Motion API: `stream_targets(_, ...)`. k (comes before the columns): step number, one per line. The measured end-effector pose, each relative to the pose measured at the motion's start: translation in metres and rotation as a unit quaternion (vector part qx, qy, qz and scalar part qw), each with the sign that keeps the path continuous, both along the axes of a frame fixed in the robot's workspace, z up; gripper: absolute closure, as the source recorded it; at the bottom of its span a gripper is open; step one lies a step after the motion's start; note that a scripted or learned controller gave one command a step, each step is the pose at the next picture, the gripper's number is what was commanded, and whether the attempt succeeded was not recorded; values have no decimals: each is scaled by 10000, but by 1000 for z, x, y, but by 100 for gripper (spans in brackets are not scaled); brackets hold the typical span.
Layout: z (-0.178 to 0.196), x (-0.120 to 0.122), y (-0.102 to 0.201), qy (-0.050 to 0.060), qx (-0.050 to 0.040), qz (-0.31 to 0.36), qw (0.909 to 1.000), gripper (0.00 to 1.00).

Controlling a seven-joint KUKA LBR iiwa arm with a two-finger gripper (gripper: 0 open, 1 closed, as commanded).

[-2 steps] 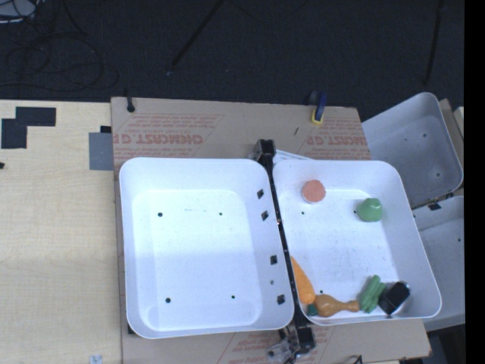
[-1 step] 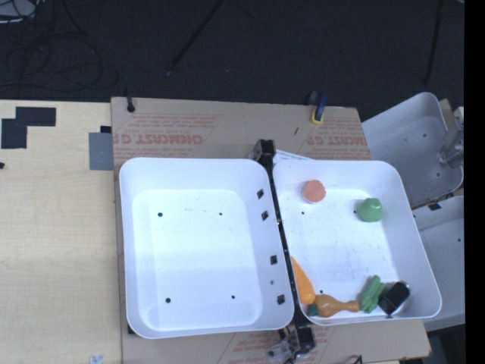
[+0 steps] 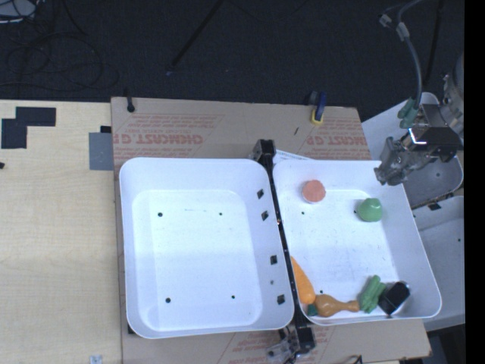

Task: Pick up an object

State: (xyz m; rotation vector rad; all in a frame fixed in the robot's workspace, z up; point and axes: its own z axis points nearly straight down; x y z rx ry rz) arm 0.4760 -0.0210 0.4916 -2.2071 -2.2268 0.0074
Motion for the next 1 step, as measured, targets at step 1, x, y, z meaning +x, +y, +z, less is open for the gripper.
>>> stream_targets(1, -72, -1, 90, 16, -5, 3, 10000, 100)
